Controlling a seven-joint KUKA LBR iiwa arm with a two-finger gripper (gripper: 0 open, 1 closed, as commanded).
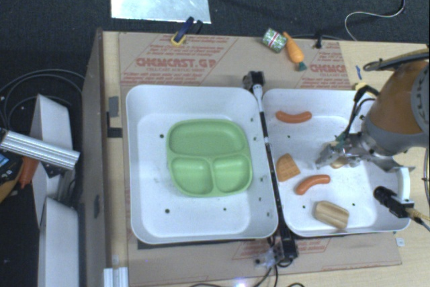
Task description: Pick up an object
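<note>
Right bin [316, 101]: sausages [313, 183], bread [287, 167], pincer [334, 156].

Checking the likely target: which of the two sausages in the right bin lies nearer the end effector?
The lower sausage, beside the tan wedge. It lies just below-left of the end effector, while the other sausage sits up near the bin's far wall.

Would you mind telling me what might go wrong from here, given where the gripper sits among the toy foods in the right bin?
1. The gripper sits low between the orange sausage and the tan wedge-shaped piece, over no item; closing here may grab nothing.
2. Sweeping sideways could nudge the sausage away.
3. The beige wooden block lies near the right white bin's front wall, an awkward spot for fingers.
</note>
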